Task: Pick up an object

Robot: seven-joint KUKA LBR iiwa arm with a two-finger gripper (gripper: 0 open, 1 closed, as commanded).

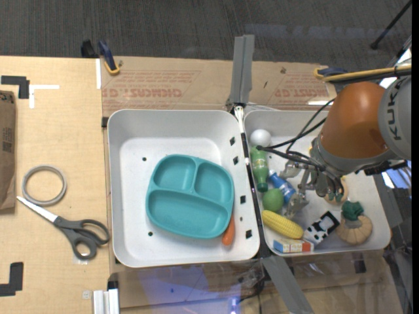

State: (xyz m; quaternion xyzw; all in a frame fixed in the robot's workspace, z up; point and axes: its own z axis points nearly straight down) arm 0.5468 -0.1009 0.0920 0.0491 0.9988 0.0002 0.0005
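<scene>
Here we see the gripper [302,195] low in the right bin [380,237], its jaws' spread impossible to tell, the corn cob [282,225] and neighbouring toys unlifted, the pick undone.

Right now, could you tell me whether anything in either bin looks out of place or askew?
One thing: a carrot lies in the left bin, wedged between the teal tray and the bin's right wall, apart from the other toys heaped in the right bin. The tray itself sits slightly skewed. Nothing looks spilled or damaged.
</scene>
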